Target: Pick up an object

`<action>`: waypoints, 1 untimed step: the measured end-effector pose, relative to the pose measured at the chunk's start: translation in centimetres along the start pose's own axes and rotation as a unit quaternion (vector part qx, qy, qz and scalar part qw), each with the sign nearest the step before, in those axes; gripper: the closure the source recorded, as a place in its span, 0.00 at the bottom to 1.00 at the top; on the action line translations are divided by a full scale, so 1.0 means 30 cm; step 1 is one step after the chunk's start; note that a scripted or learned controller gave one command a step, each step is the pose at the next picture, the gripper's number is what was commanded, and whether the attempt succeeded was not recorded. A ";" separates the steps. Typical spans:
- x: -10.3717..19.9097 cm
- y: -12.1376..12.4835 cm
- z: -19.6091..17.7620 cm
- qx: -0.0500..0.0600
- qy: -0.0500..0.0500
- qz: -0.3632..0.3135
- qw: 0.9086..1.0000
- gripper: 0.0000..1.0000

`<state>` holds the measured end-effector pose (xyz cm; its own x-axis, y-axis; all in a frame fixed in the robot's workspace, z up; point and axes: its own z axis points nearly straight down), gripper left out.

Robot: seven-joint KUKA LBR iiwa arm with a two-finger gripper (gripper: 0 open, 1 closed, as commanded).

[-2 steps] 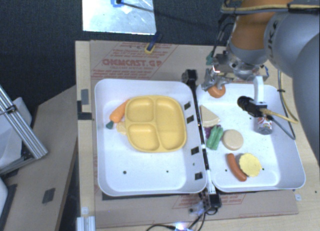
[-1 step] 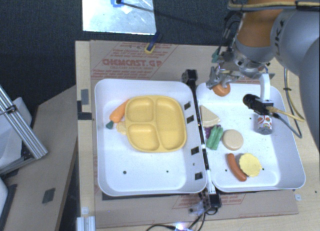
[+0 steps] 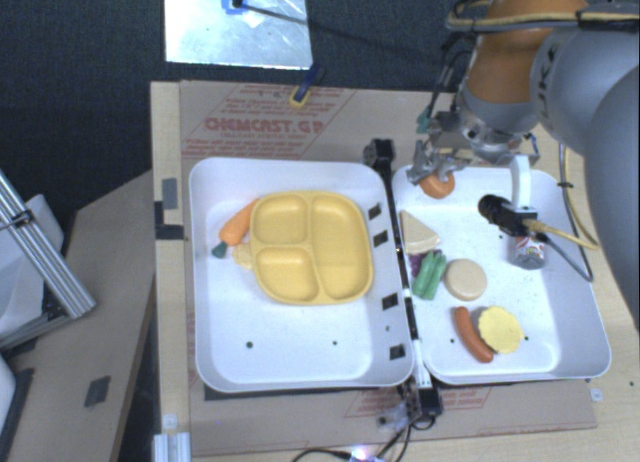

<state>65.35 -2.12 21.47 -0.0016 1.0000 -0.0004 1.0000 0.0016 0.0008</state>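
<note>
Sausage (image 3: 472, 334) touches yellow disc (image 3: 499, 330); fingers (image 3: 432, 166) over orange piece (image 3: 437, 187).

Two white bins (image 3: 300, 370), one yellow tray (image 3: 305, 247), one carrot (image 3: 237, 222), one sausage (image 3: 471, 334).

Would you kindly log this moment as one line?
tool over orange piece | right bin far corner | yellow tray in left bin

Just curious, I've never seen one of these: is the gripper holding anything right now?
Gripper: low at the back of the right bin, right over an orange piece; cannot be told whether it grips it.
</note>
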 end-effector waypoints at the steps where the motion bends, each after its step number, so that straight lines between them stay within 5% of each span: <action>1: 0.007 0.018 -0.022 -0.001 0.000 -0.001 1.000 1.00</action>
